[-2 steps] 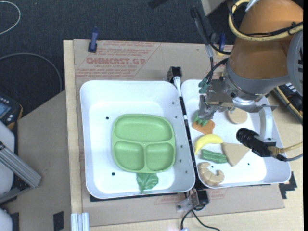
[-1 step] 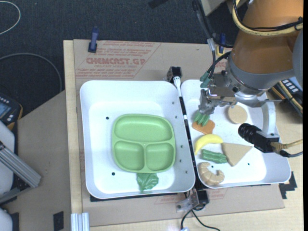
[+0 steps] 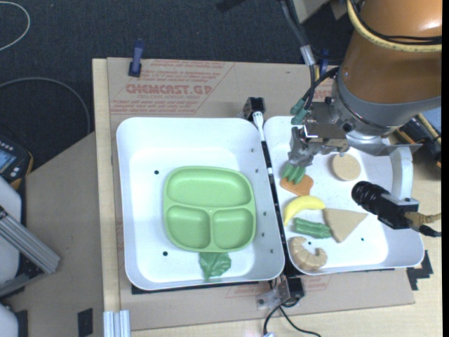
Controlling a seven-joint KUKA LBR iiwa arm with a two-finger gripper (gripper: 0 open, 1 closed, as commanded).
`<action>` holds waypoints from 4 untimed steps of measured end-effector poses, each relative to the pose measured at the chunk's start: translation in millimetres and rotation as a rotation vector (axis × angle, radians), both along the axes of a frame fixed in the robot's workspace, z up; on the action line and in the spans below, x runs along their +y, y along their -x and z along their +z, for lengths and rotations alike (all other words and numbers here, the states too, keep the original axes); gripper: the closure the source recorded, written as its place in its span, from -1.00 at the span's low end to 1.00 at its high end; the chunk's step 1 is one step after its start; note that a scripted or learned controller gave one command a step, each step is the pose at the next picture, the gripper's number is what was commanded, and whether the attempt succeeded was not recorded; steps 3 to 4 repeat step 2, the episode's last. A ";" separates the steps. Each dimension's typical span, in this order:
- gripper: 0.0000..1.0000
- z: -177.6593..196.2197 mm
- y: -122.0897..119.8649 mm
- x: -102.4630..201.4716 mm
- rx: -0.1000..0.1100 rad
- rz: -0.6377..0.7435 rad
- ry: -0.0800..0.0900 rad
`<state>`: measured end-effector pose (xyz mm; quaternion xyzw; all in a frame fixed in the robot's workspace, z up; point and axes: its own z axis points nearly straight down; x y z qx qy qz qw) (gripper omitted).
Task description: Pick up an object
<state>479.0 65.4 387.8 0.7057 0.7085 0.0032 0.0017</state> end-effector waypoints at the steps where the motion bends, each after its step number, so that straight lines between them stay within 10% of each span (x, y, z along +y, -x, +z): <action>1: 1.00 7.4 -1.2 -1.2 0.003 -0.003 0.002; 4: 1.00 17.5 -1.8 -0.9 0.000 -0.002 0.002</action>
